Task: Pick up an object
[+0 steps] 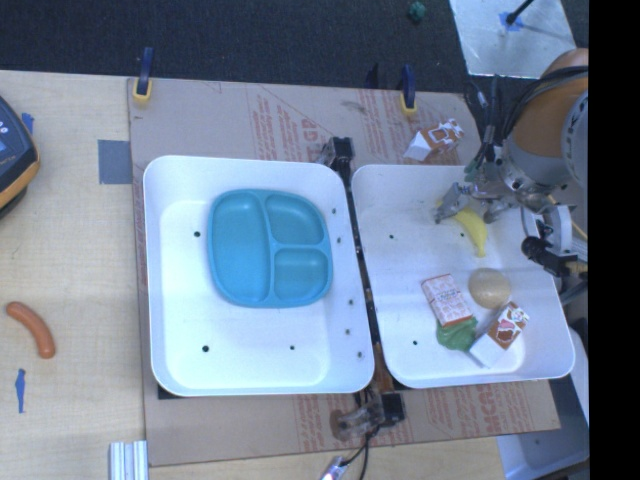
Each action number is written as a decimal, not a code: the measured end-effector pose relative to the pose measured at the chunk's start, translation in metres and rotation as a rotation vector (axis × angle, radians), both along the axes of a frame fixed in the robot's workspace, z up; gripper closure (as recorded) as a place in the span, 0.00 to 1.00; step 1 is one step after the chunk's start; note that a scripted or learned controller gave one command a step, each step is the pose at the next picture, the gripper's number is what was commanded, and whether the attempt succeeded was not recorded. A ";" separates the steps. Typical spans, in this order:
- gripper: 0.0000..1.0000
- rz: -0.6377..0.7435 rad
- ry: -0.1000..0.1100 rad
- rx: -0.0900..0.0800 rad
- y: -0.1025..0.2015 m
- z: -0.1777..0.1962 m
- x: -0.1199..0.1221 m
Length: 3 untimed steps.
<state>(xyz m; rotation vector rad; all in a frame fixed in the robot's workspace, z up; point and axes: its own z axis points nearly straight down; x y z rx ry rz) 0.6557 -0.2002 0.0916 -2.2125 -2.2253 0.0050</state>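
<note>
Banana [473,231] lies just beneath the gripper [470,200], its long axis slanting toward the potato [490,288]; gripper spread wide, holding nothing.

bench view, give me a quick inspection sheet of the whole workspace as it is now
surface: wooden bench with a cardboard sheet clamped on it, bearing the left bin and right bin
job's things: in the right bin, a banana, a potato, a red card, a green piece and a small carton
clutter: blue tray in the left bin; sausage on the bench; another carton on the cardboard
grippers: tool low over the right bin, just above the banana; its grip cannot be told
cables: black cables along the arm
surroundings: dark floor, a handheld device at the left edge
</note>
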 end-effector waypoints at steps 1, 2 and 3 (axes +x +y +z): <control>0.00 -0.003 -0.005 -0.001 -0.012 0.084 0.001; 0.00 0.001 0.000 0.000 -0.008 0.016 0.000; 0.00 0.000 0.001 0.000 -0.011 0.000 0.000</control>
